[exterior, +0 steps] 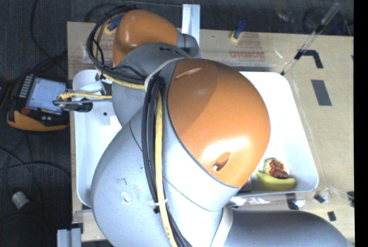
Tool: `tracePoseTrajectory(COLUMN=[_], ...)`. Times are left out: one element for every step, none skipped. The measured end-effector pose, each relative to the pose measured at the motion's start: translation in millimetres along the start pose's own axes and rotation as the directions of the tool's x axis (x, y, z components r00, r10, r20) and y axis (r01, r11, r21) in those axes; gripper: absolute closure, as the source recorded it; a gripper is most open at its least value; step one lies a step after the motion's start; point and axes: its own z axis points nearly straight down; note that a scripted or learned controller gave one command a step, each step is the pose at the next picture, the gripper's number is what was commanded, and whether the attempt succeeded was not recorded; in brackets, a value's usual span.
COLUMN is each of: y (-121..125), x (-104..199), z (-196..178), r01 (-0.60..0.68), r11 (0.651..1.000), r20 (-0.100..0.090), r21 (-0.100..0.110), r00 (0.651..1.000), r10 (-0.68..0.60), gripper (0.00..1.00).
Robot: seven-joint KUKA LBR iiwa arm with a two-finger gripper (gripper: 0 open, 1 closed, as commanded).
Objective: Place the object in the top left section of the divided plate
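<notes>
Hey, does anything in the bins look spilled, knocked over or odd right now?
Nothing looks spilled or damaged. The arm covers most of both bins; what shows is a banana with something red beside it in the right bin.

**Gloss on the arm, matt on the bench**

The arm (190, 142) reads as smooth moulded casing: its orange shells shine glossy, the grey ones duller. At four o'clock the white bin (299, 125) looks like smooth plastic with a soft sheen, holding a shiny yellow plastic-looking banana (276, 181). The bench (339, 96) at three o'clock is matt, wood-like board. Dark cables (98, 38) at ten o'clock look rubbery.
</notes>
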Motion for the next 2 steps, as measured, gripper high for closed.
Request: tracePoseTrajectory(y=[7,64], x=[-14,-7], z=[-140,-13], r01=[-0.034,-0.043], r11=[0.999,0.999], r20=[0.007,0.008], r21=[0.000,-0.002], r00=[0.999,0.999], r10=[0.034,0.043], gripper=[1.00,1.00])
